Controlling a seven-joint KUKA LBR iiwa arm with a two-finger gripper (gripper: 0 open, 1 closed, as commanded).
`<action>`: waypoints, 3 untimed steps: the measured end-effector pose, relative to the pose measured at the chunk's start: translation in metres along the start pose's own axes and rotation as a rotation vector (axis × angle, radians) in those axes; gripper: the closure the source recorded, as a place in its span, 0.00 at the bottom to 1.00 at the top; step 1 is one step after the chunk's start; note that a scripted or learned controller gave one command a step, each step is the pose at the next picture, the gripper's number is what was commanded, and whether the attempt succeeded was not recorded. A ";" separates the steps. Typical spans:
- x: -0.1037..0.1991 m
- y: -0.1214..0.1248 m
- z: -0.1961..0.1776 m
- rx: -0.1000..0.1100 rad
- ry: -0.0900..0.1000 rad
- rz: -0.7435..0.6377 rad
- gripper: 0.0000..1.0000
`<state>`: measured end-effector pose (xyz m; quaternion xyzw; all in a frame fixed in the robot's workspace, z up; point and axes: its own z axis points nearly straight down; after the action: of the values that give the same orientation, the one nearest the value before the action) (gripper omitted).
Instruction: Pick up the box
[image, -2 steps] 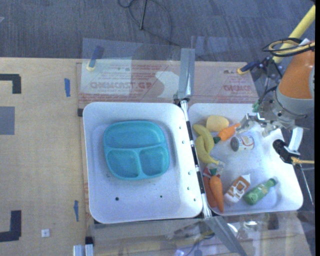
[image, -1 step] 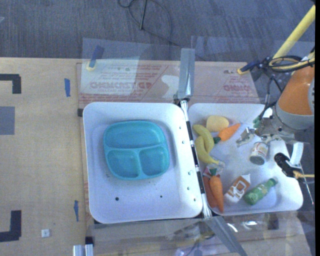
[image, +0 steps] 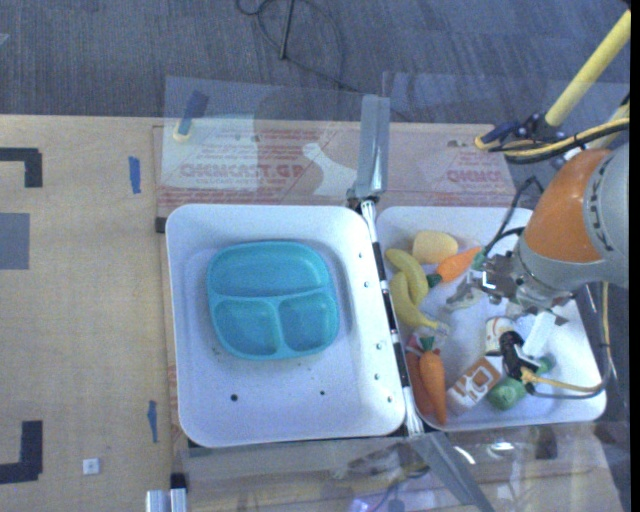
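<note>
Clutter is the main hazard: the box (image: 473, 381), small, orange and white, lies near the front edge of the right bin (image: 580, 352), tilted, with a carrot (image: 431, 385) just beside it on one side and a green round item (image: 507, 392) touching or nearly touching its other side. A descent slightly off target could close on the carrot or the green piece instead, or nudge the box against the bin wall so it tips out of reach. A yellow cable crossing near the green piece could also snag.

The gripper (image: 483, 287) hangs over the middle of the right bin, near a banana (image: 408, 292) and a second carrot (image: 457, 265); I cannot tell whether it is released or clenched, and nothing visibly sits in it. The box lies toward the front of the bin from the gripper, apart from it, with dark hardware of the wrist between them. The left bin (image: 190, 330) holds a blue divided plate (image: 272, 300), well away on the desk (image: 80, 300).
</note>
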<state>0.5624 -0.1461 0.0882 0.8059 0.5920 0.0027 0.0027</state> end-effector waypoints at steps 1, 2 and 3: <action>-0.064 -0.035 0.000 0.001 0.001 0.148 0.00; -0.067 -0.034 -0.011 -0.002 -0.001 0.154 1.00; -0.012 -0.001 -0.051 0.008 -0.001 0.088 1.00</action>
<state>0.5579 -0.1571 0.1387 0.8312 0.5559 -0.0001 0.0000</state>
